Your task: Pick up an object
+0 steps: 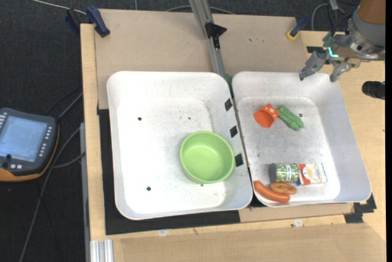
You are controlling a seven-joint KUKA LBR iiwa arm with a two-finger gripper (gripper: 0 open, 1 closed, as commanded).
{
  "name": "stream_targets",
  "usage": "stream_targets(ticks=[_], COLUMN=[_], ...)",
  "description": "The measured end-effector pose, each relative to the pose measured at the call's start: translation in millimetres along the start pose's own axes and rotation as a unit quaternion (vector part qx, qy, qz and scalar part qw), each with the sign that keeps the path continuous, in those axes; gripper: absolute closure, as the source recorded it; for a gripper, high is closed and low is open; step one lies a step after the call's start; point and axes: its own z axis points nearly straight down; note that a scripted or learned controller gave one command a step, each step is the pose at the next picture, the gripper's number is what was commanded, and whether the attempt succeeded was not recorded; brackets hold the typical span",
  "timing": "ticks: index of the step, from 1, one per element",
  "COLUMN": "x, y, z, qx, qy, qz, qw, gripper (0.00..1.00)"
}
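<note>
- The gripper (pixel 323 68) hangs at the upper right of the frame, above the far rim of the right bin (pixel 343 132), with its two fingers spread apart and nothing between them.
- No object is picked yet; the step in hand looks like choosing a target and coming down on it.
- Nearest candidates lie in the upper middle of the right bin: an orange cup (pixel 266 116) and a green pepper (pixel 291 118), just beside each other, perhaps touching.
- Toward the lower edge of that bin sit a small carton (pixel 299 173) on its side and a hot dog (pixel 272 191) touching a round orange piece (pixel 283 188).
- The green bowl (pixel 207 157) rests in the left bin (pixel 125 132), lower centre of the frame, well apart from the gripper.
- To do this well, I judge the pepper's outer end a fair choice: straddle it across its narrow width, away from the cup.
- Crowding is the risk; a finger landing on the cup would likely push both aside.
- Descend straight down and close only once the fingers bracket the object.
</note>
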Motion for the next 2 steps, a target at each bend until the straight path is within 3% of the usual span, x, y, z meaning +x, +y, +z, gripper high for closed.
stream_targets(ticks=[1, 2], x=[0, 5], y=[0, -1], z=[0, 62], qx=[0.000, 0.003], qy=[0.000, 0.001], qz=[0.000, 0.000], qw=[1.0000, 1.0000], gripper=[0.00, 0.00])
